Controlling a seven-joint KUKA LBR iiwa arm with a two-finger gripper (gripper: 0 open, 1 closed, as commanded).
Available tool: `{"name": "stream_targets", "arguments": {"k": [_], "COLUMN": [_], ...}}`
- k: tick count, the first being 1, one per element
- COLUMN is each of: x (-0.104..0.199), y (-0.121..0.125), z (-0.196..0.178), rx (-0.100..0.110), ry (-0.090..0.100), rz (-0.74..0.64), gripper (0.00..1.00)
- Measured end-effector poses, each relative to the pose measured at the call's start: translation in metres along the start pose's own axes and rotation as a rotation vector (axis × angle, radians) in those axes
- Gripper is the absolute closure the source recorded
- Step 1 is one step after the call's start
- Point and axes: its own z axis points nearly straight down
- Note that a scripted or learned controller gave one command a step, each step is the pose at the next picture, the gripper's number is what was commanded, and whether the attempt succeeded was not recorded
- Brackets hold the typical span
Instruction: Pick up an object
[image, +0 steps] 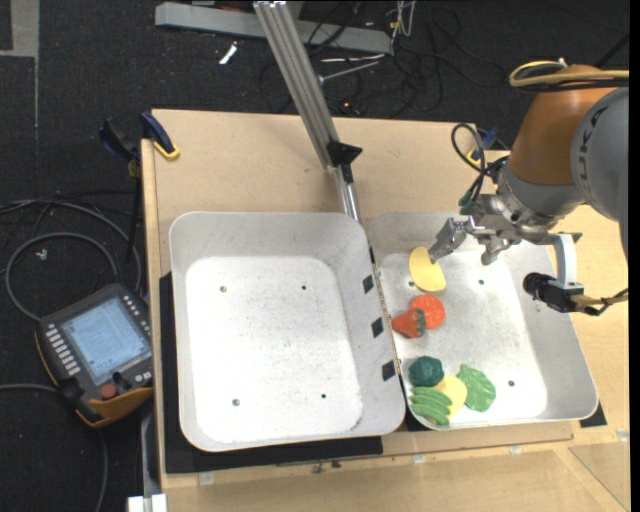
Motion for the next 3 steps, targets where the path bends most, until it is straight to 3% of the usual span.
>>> {"name": "stream_targets", "arguments": {"k": [1, 2, 3], "x": [-0.003, -0.003, -0.006], "y": [0.009, 0.01, 0.006], "z": [0.054, 0.04, -0.023], "rx": [0.0, -0.007, -0.012], "ry": [0.0, -0.001, -0.002], "rz": [0.0, 0.0, 0.0], "gripper": [0.0, 1.0, 1.0]}}
